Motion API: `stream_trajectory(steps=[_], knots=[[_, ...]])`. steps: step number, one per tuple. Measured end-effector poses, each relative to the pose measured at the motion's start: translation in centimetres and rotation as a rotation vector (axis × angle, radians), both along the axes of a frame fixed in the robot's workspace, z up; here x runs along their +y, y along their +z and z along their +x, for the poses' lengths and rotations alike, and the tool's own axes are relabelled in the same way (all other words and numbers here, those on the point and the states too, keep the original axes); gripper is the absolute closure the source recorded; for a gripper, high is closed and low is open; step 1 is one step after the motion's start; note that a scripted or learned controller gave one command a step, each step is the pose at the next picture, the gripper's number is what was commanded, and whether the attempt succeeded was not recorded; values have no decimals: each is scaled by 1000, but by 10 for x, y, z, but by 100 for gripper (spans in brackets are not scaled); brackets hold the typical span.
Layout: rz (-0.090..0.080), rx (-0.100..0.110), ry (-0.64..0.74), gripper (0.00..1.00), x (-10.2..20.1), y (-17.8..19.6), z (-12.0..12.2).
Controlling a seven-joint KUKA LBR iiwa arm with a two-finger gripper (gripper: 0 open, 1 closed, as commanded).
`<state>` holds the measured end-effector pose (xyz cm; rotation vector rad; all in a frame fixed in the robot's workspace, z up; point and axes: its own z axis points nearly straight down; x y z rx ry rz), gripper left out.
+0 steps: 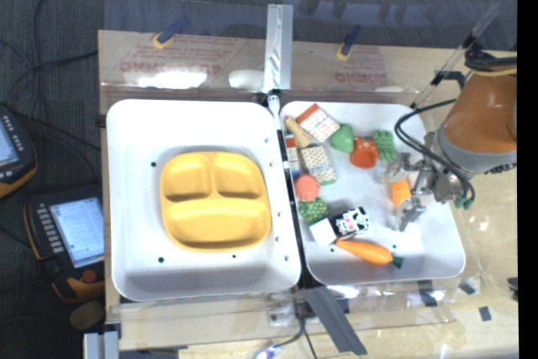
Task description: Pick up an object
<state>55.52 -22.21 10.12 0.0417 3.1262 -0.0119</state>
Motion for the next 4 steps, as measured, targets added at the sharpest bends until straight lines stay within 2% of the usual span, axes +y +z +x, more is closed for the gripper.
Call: stream_trajectory(steps=[1,2,3,4], knots=[[3,3,-21,0,29,-11,5],[-1,-2,-20,100,29,0,7],[9,3,-221,100,0,-10,62],[1,-1,40,100,24,-9,33]])
